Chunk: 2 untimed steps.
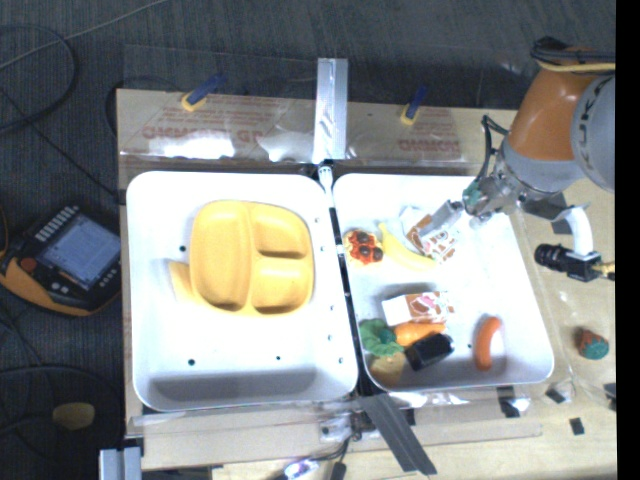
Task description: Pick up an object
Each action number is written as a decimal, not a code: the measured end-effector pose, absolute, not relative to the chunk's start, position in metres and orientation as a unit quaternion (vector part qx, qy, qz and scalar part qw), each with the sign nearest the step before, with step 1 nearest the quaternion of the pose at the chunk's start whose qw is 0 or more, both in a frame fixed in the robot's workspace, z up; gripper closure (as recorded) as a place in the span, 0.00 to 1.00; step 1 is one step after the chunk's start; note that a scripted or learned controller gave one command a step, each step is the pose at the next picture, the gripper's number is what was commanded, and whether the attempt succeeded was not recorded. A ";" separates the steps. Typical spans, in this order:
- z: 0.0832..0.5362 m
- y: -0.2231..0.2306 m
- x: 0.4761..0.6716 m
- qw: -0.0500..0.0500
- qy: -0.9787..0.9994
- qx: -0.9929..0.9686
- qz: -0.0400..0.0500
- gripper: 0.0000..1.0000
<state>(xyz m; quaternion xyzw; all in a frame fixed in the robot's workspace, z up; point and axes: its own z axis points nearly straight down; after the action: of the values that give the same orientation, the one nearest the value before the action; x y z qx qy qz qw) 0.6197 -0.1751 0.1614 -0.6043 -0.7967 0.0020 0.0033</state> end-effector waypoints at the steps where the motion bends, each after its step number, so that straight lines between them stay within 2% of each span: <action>1: 0.107 -0.150 0.644 -0.007 -0.836 -0.549 -0.003 0.00; 2: 0.115 -0.149 0.645 -0.007 -0.836 -0.548 -0.004 1.00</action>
<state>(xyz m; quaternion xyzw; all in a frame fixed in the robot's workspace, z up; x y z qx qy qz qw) 0.6454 -0.1492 0.1151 -0.5480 -0.8365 -0.0039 -0.0072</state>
